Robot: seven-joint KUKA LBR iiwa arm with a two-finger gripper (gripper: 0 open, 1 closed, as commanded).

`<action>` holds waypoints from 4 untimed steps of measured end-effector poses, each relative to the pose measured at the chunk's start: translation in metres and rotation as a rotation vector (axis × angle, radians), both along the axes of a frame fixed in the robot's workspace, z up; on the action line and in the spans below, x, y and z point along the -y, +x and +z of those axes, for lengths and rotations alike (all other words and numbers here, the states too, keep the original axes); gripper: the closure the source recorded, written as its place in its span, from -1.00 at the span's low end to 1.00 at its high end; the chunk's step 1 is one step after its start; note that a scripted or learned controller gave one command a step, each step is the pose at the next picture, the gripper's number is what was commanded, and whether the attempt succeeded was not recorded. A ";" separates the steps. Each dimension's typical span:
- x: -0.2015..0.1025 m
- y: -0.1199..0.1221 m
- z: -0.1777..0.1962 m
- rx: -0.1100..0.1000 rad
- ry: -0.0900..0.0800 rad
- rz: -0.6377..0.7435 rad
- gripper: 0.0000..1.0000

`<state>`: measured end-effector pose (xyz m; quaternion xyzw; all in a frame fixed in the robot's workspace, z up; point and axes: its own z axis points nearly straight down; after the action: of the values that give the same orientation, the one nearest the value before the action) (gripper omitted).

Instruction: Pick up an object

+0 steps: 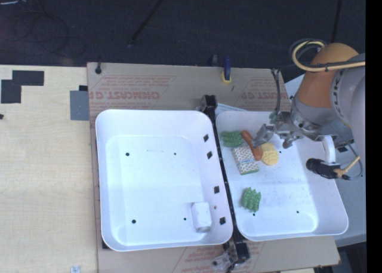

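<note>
Where the board (179,89) bears mirrored red print, unreadable, tool (276,135) spread wide above yellow corn (270,156), holding nothing.

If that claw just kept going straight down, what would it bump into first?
Probably the carrot or the corn: the gripper hangs above both in the right bin. Depth is hard to judge.
</note>
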<state>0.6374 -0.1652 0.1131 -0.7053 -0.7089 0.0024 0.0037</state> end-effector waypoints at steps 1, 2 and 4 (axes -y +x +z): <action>-0.010 0.006 -0.027 0.003 -0.001 -0.004 -1.00; -0.009 0.006 -0.015 0.005 -0.001 -0.004 1.00; -0.066 -0.086 -0.003 -0.005 0.002 -0.007 1.00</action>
<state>0.5517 -0.0988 0.1099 -0.7077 -0.7064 0.0033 0.0062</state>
